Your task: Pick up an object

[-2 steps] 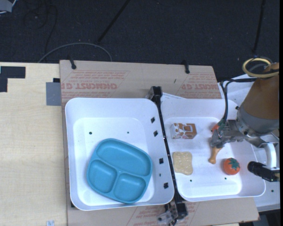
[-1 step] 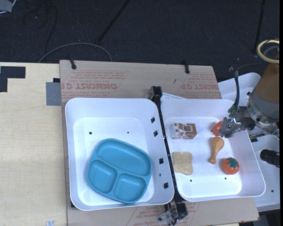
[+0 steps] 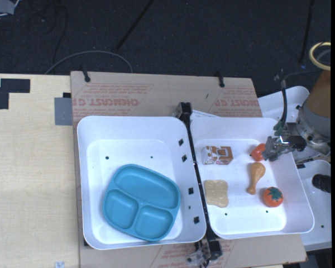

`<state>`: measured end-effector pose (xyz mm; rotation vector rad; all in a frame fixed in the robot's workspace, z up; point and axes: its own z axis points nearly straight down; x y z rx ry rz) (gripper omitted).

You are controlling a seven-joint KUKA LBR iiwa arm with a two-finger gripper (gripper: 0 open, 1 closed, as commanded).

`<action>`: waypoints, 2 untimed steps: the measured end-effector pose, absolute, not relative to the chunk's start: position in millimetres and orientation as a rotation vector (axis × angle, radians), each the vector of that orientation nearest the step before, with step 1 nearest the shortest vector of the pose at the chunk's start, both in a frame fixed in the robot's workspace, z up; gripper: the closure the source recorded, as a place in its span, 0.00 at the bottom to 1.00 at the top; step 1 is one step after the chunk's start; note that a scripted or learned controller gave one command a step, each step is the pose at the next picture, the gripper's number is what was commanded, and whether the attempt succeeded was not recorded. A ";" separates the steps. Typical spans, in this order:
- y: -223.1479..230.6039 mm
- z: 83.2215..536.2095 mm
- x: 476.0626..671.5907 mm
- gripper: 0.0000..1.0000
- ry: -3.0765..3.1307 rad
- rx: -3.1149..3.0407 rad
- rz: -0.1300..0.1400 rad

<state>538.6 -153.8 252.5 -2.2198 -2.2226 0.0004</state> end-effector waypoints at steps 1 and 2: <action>-106.5 256.2 535.2 1.00 -2.223 -2.214 0.000; -47.0 256.6 531.5 1.00 -2.224 -2.213 0.002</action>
